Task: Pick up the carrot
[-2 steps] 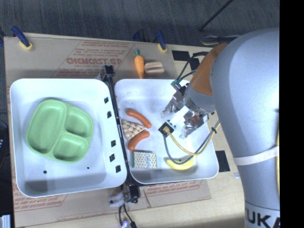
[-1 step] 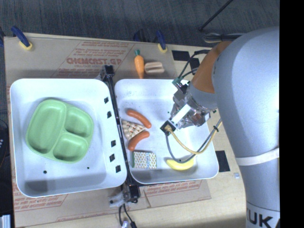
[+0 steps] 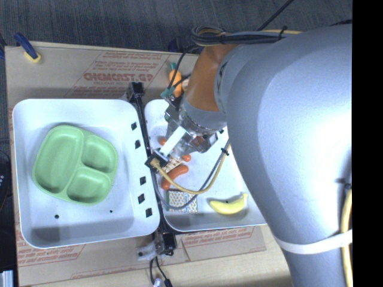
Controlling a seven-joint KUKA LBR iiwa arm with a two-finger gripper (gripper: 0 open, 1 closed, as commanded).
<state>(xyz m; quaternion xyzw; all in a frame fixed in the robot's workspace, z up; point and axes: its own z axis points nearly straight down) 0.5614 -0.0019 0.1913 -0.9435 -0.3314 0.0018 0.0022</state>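
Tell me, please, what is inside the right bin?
In the right bin lie a carrot, a banana and a patterned square. The arm covers much of the bin, so anything beneath it is hidden.

A pale green plate point(image 3: 75, 163) is seen in the white left bin point(image 3: 36, 232). In the white right bin point(image 3: 203, 221) are shown a yellow banana point(image 3: 229, 204), an orange carrot point(image 3: 175, 171) and a finely checked square point(image 3: 181, 200).
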